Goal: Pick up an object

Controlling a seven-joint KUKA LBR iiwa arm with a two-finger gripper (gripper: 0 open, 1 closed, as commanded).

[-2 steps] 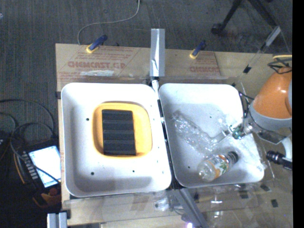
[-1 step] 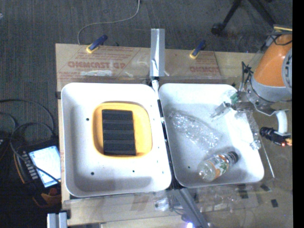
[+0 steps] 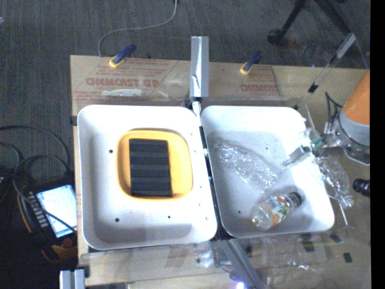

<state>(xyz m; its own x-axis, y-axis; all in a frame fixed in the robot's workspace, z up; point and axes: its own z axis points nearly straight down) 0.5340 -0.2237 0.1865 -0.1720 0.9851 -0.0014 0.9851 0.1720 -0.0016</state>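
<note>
A yellow tray-like object (image 3: 155,165) with a black ridged insert lies in the middle of the left bin (image 3: 96,179). In the right bin (image 3: 252,122), a clear plastic bottle (image 3: 275,208) with a dark cap lies on its side near the front. A crumpled sheet of clear plastic (image 3: 246,163) lies in that bin's middle. My gripper (image 3: 308,149) hangs over the right bin's right rim, above and to the right of the bottle, apart from it. Clear plastic wrapping covers the gripper and blurs its outline.
The two bins meet at a centre seam under a grey metal post (image 3: 199,65). Two blue-and-yellow clamps (image 3: 122,55) hold the board at the back. Cables and a tablet (image 3: 53,205) lie on the floor to the left, and chair legs (image 3: 301,11) stand at the top right.
</note>
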